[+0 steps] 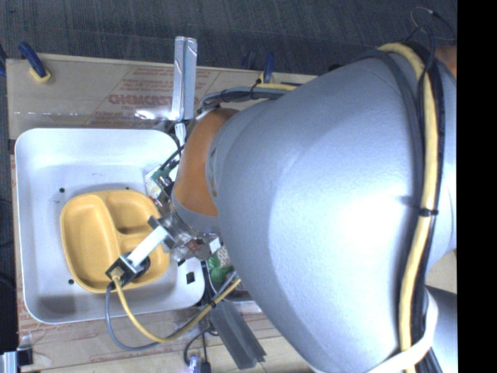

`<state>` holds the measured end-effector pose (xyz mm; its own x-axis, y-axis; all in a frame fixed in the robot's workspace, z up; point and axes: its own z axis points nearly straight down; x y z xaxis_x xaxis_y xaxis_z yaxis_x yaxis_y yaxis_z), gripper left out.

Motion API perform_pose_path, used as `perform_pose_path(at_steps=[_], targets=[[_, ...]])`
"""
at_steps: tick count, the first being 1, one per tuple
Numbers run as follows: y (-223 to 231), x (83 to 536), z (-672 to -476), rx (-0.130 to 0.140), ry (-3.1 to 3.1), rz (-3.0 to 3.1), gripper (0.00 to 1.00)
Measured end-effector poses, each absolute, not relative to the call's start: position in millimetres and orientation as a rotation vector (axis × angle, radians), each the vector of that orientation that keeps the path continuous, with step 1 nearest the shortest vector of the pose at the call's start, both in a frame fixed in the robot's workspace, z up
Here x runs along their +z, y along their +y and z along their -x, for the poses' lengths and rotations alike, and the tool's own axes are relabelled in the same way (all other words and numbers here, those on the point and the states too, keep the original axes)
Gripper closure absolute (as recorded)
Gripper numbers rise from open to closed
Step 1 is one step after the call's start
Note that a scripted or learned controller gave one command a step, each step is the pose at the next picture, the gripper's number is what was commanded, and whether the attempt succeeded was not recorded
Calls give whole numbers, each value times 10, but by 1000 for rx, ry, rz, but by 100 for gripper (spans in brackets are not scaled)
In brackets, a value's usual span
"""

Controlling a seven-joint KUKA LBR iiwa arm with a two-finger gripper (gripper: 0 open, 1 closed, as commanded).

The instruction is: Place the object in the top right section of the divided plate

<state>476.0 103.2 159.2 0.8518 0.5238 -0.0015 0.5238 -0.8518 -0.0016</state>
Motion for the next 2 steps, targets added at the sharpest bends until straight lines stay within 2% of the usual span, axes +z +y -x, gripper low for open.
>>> perform_pose_path(at_steps=[1, 2], targets=[[1032, 1592, -4760, 3, -856, 3022, 0], [1453, 992, -4807, -16, -1156, 2927, 0]])
